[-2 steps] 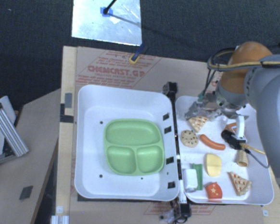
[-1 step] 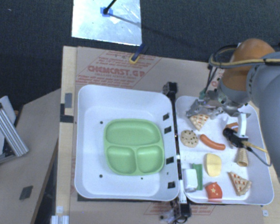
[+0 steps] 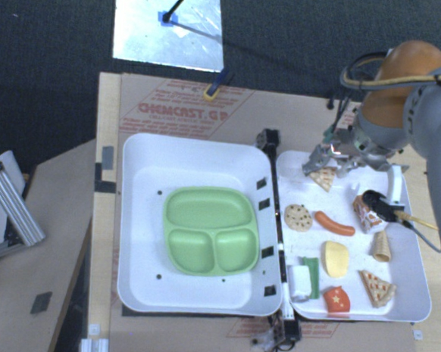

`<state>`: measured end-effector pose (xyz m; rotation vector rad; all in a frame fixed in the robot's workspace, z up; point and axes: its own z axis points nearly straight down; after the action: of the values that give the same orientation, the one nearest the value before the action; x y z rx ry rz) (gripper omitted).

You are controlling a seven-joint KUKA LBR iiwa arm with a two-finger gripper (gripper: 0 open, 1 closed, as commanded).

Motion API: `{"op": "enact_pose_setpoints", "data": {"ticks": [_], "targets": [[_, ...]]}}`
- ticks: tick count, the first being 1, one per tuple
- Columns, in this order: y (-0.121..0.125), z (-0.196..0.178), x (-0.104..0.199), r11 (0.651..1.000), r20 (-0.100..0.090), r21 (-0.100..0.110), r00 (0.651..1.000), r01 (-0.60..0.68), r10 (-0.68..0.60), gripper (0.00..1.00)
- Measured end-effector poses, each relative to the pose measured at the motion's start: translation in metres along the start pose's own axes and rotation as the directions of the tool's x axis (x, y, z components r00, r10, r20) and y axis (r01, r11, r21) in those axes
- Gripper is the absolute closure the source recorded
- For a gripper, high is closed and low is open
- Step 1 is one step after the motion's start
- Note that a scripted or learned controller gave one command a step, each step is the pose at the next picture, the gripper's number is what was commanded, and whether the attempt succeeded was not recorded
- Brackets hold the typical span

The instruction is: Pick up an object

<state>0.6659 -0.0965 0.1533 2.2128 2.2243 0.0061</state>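
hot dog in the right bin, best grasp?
Take the hot dog at its middle, straight down from above, claw closing across its narrow width. It lies flat, running slantwise, with bare bin floor along both long sides; the cookie sits near its left end.

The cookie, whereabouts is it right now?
The cookie lies in the right bin, near its left wall, just left of the hot dog and above the yellow piece.
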Motion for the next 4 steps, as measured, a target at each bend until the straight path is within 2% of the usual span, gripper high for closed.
{"op": "enact_pose_setpoints", "data": {"ticks": [1, 2, 4], "targets": [[0.012, -0.058, 0.001, 1.0, 0.001, -0.003, 1.0, 0.002, -0.001, 1.0], [0.013, -0.073, 0.001, 1.0, 0.0, 0.001, 1.0, 0.001, -0.001, 1.0], [-0.003, -0.079, 0.125, 1.0, -0.002, 0.004, 1.0, 0.005, -0.005, 1.0]]}}
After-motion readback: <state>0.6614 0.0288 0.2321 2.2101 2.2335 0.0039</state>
